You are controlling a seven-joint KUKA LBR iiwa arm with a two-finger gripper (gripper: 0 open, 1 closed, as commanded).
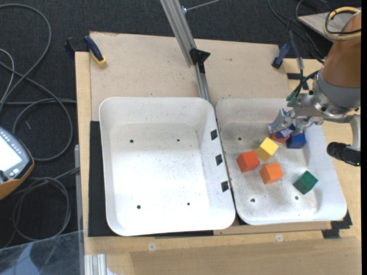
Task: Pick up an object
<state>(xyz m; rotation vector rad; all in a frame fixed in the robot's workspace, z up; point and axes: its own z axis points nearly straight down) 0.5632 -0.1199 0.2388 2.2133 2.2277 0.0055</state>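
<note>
Several small blocks lie in the right bin [321, 211]: a yellow one [268, 148], a red-orange one [248, 161], an orange one [272, 172], a green one [305, 182] and a blue one [296, 141]. My gripper [285, 125] hangs low over the bin's back right part, just behind the yellow and blue blocks. A small red and blue piece [280, 135] peeks out right under it, partly hidden by the gripper body.
The left bin [114, 125] lies beside the right one, with a slanted metal rail [178, 22] rising from between them at the back. Blue clamps [94, 49] sit on the bench's back corners. Cables trail over the dark floor to the left.
</note>
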